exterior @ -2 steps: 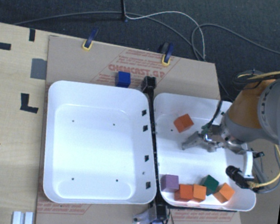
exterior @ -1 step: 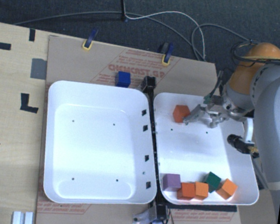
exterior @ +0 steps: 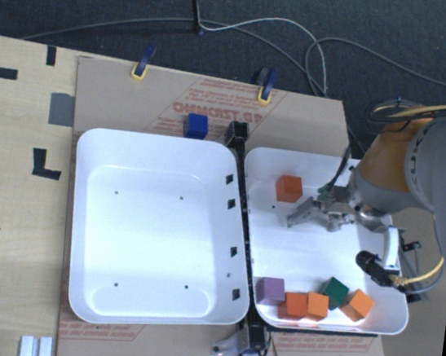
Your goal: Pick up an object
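The gripper (exterior: pixel 300 215) is hovering in the right bin (exterior: pixel 396 325), just right of and below the orange block (exterior: pixel 289 188), not touching it. Its fingers are perhaps standing apart, gripping nothing.

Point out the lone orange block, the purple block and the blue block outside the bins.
Lone orange block (exterior: pixel 289 188), camera view, top face.
Purple block (exterior: pixel 271 290), camera view, top face.
Blue block (exterior: pixel 197 125), camera view, middle of its top.
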`<state>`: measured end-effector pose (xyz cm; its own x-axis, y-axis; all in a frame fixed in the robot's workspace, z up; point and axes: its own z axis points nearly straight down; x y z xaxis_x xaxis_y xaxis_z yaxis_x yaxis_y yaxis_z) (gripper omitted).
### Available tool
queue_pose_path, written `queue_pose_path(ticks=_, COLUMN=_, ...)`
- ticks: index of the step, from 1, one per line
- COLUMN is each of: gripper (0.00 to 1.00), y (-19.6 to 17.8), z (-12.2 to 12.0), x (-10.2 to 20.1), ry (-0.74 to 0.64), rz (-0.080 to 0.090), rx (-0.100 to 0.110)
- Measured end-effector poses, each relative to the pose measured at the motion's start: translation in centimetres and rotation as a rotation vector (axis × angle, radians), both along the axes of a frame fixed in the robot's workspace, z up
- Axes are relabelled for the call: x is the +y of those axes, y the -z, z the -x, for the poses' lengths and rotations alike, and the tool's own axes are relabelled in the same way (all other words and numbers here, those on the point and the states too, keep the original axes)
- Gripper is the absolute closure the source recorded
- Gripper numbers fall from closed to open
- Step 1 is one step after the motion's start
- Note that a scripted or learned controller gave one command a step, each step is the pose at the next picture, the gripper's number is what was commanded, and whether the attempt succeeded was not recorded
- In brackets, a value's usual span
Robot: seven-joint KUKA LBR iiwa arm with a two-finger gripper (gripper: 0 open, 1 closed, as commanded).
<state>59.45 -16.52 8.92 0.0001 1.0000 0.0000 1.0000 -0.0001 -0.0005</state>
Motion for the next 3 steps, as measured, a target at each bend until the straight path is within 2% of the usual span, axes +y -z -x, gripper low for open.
queue_pose_path(ticks=1, gripper=0.00, y=0.0, z=-7.2, x=0.5, ry=0.001, rz=0.002, rx=0.021)
queue_pose_path(ticks=2, gripper=0.00, y=-0.3, z=-1.4, x=5.8, ry=-0.003, rz=-0.001, rx=0.001)
queue_pose_path(ticks=3, gripper=0.00, y=0.1, z=-6.5, x=6.5, ry=-0.001, rz=0.000, rx=0.000)
